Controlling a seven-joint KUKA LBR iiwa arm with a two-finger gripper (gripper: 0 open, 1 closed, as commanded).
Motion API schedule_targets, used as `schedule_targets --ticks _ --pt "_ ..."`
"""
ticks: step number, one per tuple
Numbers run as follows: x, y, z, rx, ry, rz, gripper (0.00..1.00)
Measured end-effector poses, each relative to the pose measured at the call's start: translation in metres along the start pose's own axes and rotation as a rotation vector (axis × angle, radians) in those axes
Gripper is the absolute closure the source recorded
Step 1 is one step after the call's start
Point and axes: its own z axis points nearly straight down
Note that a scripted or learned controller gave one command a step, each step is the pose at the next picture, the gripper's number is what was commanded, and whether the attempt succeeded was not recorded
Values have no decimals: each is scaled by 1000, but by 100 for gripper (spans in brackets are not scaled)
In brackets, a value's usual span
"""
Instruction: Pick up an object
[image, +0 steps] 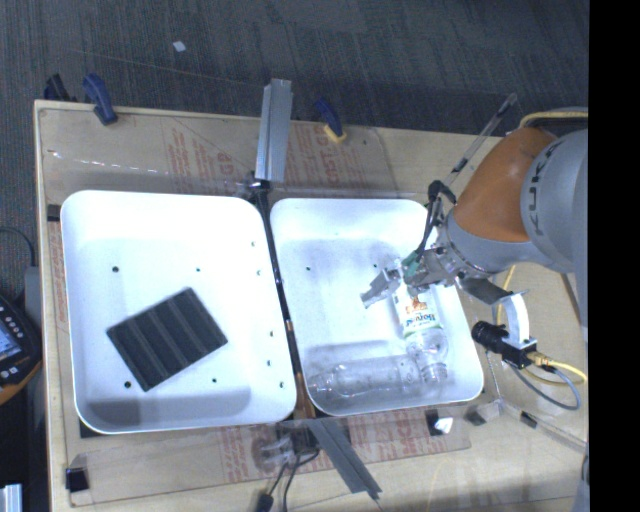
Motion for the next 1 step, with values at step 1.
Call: schedule_targets --ticks 1 --pt "0 0 0 0 0 0 0"
